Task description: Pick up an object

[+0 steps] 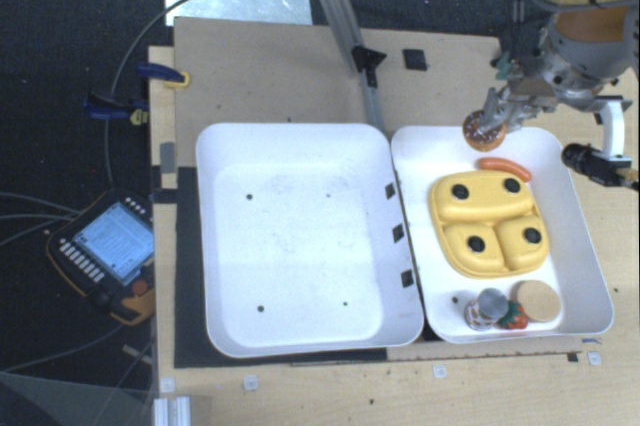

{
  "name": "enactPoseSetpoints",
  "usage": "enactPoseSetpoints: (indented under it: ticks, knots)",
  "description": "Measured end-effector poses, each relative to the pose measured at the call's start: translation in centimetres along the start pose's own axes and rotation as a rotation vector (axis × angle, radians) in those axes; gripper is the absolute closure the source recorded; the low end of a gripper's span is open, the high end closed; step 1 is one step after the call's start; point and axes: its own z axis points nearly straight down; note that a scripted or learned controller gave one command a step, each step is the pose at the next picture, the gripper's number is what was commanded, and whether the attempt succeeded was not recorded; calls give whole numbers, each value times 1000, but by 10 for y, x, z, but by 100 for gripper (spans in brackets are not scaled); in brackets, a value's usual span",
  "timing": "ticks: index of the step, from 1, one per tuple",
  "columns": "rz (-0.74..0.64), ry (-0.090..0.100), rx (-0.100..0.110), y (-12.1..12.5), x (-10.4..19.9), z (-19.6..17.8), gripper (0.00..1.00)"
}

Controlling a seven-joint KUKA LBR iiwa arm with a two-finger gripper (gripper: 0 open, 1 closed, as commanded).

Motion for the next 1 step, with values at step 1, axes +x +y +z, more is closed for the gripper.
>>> enactPoseSetpoints:
  ticks: [1]
  knots:
    - [-4, 2, 5, 1, 59, 17, 100]
